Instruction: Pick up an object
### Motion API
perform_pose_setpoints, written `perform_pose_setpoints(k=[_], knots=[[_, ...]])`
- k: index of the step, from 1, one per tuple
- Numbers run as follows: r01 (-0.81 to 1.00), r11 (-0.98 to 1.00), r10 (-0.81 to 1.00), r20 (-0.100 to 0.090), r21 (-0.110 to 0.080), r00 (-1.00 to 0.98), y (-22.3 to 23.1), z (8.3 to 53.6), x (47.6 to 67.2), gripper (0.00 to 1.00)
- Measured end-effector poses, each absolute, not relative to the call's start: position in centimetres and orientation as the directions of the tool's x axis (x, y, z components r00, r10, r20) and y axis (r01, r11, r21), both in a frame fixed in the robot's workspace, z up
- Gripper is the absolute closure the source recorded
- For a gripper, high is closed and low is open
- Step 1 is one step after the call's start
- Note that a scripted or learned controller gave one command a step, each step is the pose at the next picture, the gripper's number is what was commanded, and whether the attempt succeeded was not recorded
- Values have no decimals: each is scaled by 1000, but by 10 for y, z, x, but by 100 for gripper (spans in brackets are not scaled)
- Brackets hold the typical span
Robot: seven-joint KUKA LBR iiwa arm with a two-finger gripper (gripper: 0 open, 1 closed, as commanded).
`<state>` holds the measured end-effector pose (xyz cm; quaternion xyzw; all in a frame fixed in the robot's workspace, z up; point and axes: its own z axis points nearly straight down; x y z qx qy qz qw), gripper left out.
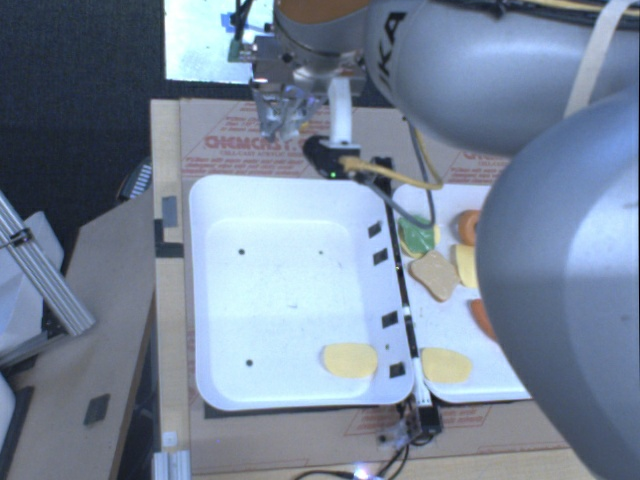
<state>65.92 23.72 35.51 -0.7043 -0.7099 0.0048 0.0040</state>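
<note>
The gripper (283,118) hangs at upper centre, finger state indeterminable. The yellow oval piece (350,360) lies toward lower right, long axis horizontal, in the left bin (215,268).

You are looking at very little readable text. On the grey arm housing (400,43), just right of the tool (285,118), part of a dark brand mark is showing: a letter "K" with the start of another letter, cut off by the curve of the casing. On the brown cardboard sheet (235,148) directly below the tool, red printing is running along the far edge, and more is showing at the near edge under the bins, but it is too blurred to read.
</note>
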Motion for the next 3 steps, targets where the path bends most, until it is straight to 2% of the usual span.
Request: perform_pose_setpoints(k=[1,2,3], knots=[[1000,0,1000,-4,-12,0,233,184,666,100],[1000,-8,1000,-4,6,8,124,237,670,100],[1000,13,1000,6,12,-13,240,316,668,100]])
